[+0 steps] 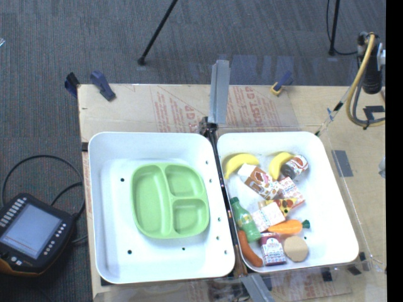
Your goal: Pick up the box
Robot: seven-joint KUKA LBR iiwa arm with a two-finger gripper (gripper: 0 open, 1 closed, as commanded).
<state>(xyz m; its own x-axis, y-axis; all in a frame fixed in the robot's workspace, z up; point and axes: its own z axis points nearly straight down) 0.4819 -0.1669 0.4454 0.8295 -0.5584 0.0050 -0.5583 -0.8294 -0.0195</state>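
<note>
Box (pixel 272 214): lies in right bin (pixel 334 181), mid-pile, wedged among other small cartons.
Jaws: state can't be told.
Neighbours: green bottle (pixel 244 219) touching at left, carrot (pixel 284 228) just beside on near side, bananas (pixel 240 162) beyond.
Left bin (pixel 107 168): green divided plate (pixel 170 200) held.
Risk: wrong carton likely grabbed, or box nudged aside, due to tight clutter.

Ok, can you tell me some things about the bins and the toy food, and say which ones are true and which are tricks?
1. The green plate lies in the left bin. True.
2. Two bananas lie at the far end of the right bin. True.
3. The carrot sits on the green plate. False: it lies in the right bin, among the boxes.
4. The green bottle is in the left bin. False: it lies in the right bin, near its left wall.
</note>
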